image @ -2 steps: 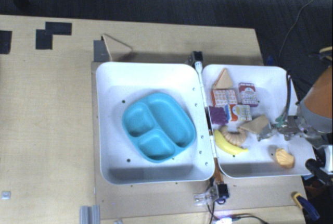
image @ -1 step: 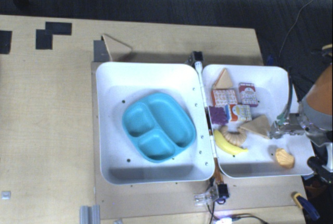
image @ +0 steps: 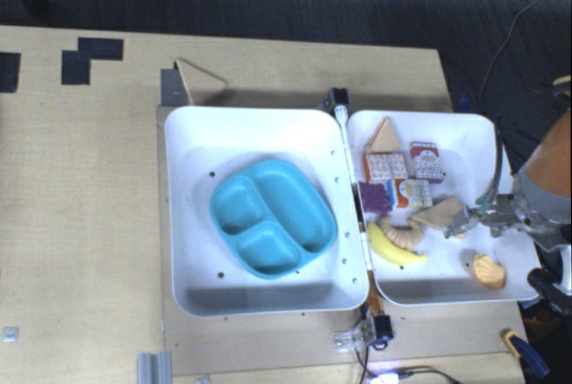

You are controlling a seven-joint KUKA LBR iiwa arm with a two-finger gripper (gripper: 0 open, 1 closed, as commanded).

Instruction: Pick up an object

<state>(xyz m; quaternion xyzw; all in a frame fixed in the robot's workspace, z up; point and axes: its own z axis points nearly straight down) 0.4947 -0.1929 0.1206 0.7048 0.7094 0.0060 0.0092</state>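
the table [image: 89,221] is pale wood and carries two white bins side by side. the left bin [image: 192,150] holds a blue divided tray [image: 273,217]. the right bin [image: 478,137] holds the candidate objects: a banana [image: 393,248], small cartons [image: 386,168] and an orange piece [image: 489,271], clustered mostly toward the left wall. we see the gripper [image: 478,217] low over the right bin, positioned for a pick; we cannot tell its finger state.

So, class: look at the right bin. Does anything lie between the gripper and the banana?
Yes. The gripper sits at the right side of the right bin. Between it and the banana lie a tan wedge-shaped piece and a tan pretzel-like item that rests against the banana's upper side.
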